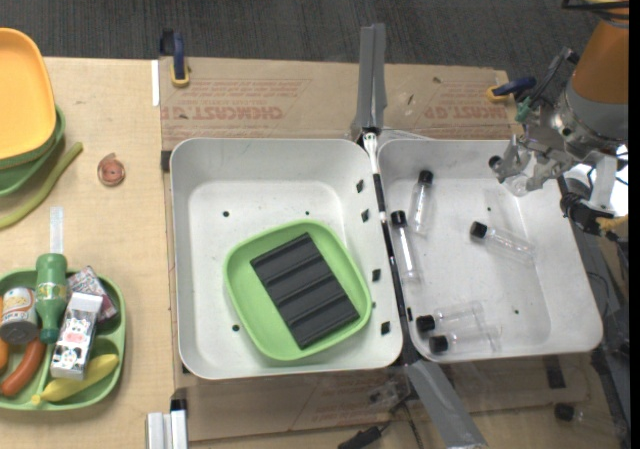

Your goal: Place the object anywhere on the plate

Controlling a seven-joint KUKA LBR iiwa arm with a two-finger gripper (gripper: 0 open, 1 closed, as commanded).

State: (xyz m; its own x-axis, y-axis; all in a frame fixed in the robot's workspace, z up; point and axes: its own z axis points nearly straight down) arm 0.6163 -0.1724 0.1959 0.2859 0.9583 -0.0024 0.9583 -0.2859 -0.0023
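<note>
Near edge, right bin (560,332): two clear tubes with black caps lie close together at the near left corner, one (455,318) just beyond the other (462,341). Five tubes counted in this bin in all.

Near left, on the bench: a green divided tray (100,377) of toy food, holding a green bottle (50,295), a small carton (70,337), a tin, a banana and a red piece. Print on carton and tin is too small to read.

Left bin (200,197): one green plate (240,282), rounded square, resting on the near half of the floor. One dark ribbed block (305,292) lies on it, turned diagonal.

Mid right bin: one long tube (404,247) along the left wall; one tube (502,240) lying at a slant mid-floor; one tube (421,199) farther back, cap pointing away.

Far right: the gripper (520,172) hangs above the far right corner of the right bin, the orange-banded arm behind it. Cannot tell whether its fingers are apart or together. The nearest tube, the mid-floor one, lies near and left of the gripper, apart from it.

Far: cardboard sheet (280,102) under the bins, mirrored print, reads roughly "CHEMCAST GP". Two clamps (175,62) pin its far edge. Far left, stacked yellow and green plates (22,97); one small pink disc (111,171) beside them.
</note>
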